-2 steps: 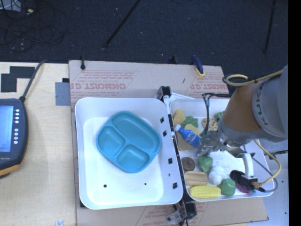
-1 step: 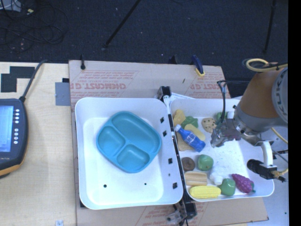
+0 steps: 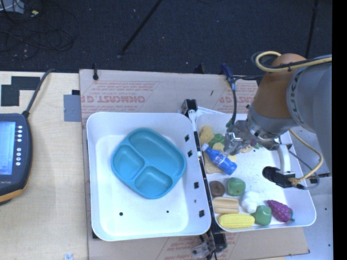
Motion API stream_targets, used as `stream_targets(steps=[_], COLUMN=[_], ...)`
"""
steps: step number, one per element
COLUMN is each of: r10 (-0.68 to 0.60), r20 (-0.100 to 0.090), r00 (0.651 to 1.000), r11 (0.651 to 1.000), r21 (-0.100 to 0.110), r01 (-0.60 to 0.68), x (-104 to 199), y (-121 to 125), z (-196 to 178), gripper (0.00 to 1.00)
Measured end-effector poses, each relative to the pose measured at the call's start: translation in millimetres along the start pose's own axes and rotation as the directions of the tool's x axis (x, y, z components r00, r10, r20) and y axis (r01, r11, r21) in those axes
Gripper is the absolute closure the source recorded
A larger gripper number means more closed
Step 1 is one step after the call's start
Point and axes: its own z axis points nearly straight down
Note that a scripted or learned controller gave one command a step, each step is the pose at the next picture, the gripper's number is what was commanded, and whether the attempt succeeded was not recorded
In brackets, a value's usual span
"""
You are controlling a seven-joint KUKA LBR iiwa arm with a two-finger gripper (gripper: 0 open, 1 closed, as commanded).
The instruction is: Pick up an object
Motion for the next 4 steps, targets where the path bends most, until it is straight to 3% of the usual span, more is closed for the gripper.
stream_targets(steps=[1,2,3,4], r10=[0.003,0.005,0.001,0.008], r20=[0.001,-0.005,0.000,0.003], r00=[1.000,1.000,1.000,1.000], r11=[1.000,1.000,1.000,1.000], r21=[0.003,0.002,-0.008,0.002], r01=[-0.003,-0.005,-0.001,-0.008], x=[-2,-12,22,-39], y=[-2,0,7,51], z=[1,74,-30,-3], gripper=[0.00,0.00,0.00,0.00])
